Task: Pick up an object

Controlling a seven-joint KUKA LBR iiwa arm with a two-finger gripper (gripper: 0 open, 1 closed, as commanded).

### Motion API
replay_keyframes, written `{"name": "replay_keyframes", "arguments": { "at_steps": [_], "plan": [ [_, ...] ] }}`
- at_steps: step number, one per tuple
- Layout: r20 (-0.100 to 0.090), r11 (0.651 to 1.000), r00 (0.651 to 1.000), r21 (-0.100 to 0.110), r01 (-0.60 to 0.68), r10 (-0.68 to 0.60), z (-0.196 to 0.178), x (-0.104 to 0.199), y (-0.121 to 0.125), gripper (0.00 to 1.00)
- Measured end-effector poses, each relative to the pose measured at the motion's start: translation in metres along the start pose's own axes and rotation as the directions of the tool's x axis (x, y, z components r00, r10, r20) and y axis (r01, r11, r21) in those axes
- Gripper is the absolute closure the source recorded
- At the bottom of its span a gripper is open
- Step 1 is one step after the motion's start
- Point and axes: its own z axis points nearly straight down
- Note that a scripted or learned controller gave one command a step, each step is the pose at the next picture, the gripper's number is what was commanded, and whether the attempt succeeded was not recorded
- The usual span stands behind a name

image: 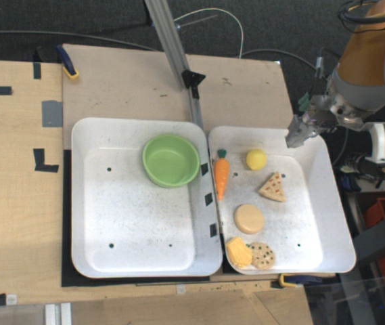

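Camera view: gripper [299, 135] at the right bin's [327, 202] far rim, carrying nothing, finger gap impossible to tell; just beside and below it, yellow ball [256, 159] and pizza slice [273, 187], loose for picking.

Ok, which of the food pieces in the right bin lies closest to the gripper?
The yellow ball, near the bin's far edge, just left of and below the gripper. The pizza slice, carrot and biscuits lie farther off.
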Motion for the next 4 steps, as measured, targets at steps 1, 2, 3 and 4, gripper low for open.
{"name": "replay_keyframes", "arguments": {
  "at_steps": [1,2,3,4],
  "plan": [
    [0.0,1.0,1.0,-0.001,0.001,-0.001,-0.003,0.059,-0.011,1.0],
    [0.0,1.0,1.0,0.002,0.0,0.0,0.014,0.113,-0.027,1.0],
    [0.0,1.0,1.0,0.002,0.002,-0.002,0.026,0.175,-0.038,1.0],
    [0.0,1.0,1.0,0.003,0.002,-0.002,0.03,0.229,-0.06,1.0]
  ]
}}
